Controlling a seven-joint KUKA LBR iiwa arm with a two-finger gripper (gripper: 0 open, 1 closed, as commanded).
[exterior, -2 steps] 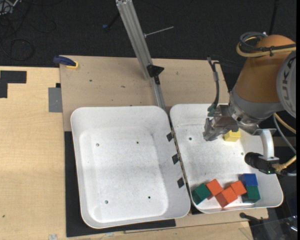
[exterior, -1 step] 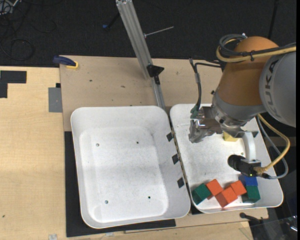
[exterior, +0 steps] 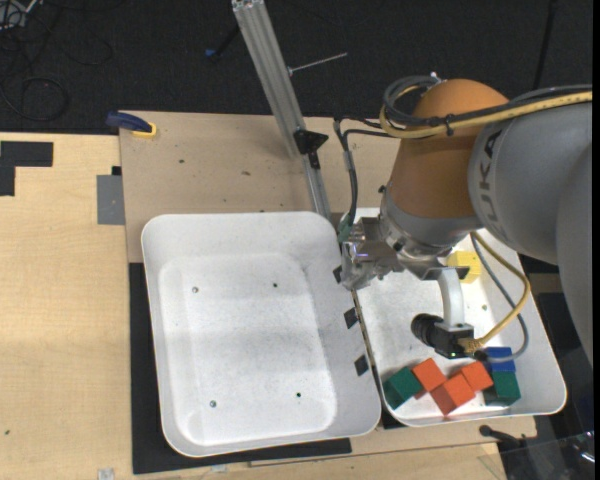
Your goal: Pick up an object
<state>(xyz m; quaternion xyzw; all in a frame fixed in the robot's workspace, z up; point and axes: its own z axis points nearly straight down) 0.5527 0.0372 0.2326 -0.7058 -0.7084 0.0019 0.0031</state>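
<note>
Target candidates: cluster of blocks in the near corner of the right bin (exterior: pixel 552 393).
- green block (exterior: pixel 401 386), nearest the divider between the bins
- orange block (exterior: pixel 429 373), touching the green one
- red-orange block (exterior: pixel 454 395), just beside it and against the near wall
- second orange block (exterior: pixel 476 376)
- blue block (exterior: pixel 498 354) and a teal-green block (exterior: pixel 503 389) at the far-right end of the row
- yellow block (exterior: pixel 467 265) sits apart, further up the bin, partly hidden under the wrist

No single block has a clear long axis; they look roughly cubic. The cluster as a whole runs along the bin's near wall.

Key relation: the end effector (exterior: pixel 357 257) sits at the far end of the divider, at the right bin's left rim and next to the left bin (exterior: pixel 240 358). The cluster lies toward the camera and to the view's right of it, well apart. The green block is the closest pick. My read: it needs to travel down the divider side, then descend.

End effector state: can't tell if it's spread or closed, as the wrist hides it. Nothing visibly held.

Only one arm (exterior: pixel 540 168), so no choice of arm.

Writing: partial "KU" lettering on the grey link. No readable labels on the blocks or on the surface (exterior: pixel 220 163).
</note>
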